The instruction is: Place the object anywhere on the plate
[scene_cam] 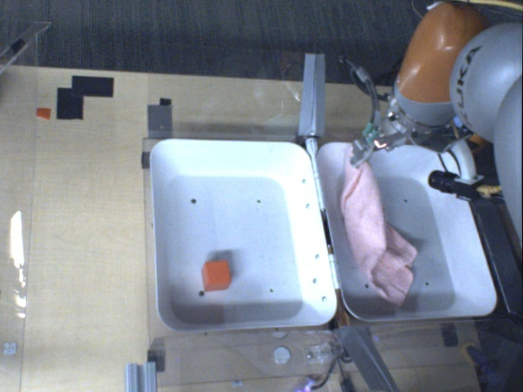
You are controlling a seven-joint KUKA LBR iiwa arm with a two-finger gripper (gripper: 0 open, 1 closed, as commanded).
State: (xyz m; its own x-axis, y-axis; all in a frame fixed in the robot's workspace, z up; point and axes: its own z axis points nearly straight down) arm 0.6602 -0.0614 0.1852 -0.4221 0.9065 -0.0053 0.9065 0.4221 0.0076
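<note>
1. The bench (pixel 82 243) is a pale wood surface.
2. Two shallow white bins sit side by side on it: the left bin (pixel 176 178) near the middle, the right bin (pixel 470 292) just beside it toward the right edge.
3. Black blocks (pixel 80 95) lie near the far left corner, beside a small orange piece (pixel 43 113).
4. A grey upright bar (pixel 311 96) stands at the far edge, between the bins.

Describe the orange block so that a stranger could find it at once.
Look at the left bin, away from the arm. The orange block lies near its front left corner. It is small and cubic, unlike the long pink cloth in the right bin.
</note>
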